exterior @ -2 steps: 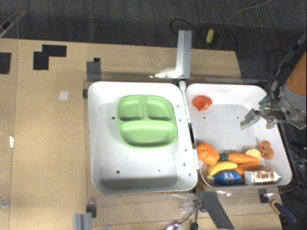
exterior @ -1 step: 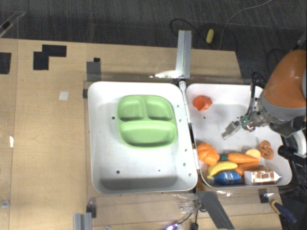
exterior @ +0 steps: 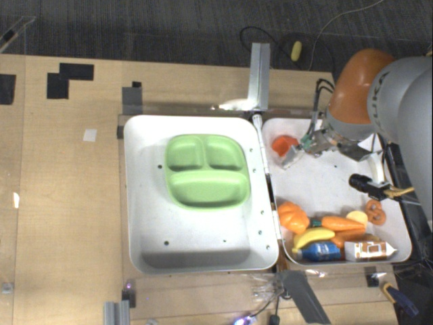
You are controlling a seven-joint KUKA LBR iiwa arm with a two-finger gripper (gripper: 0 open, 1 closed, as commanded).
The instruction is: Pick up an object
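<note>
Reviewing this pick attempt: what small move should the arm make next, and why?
Probably a short further descent toward the red object. The gripper sits right beside it in the right bin, but nothing shows between its fingers, so no grasp is confirmed yet.

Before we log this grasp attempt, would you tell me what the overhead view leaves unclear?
- Gripper: in the camera view, too small and blurred to tell whether it touches the red object.
- Red object: blurred, with the gripper crossing its lower edge; its identity is unclear.
- Right bin: the arm covers its far right corner.
- Blue item: partly under the banana; its kind is unreadable.
</note>
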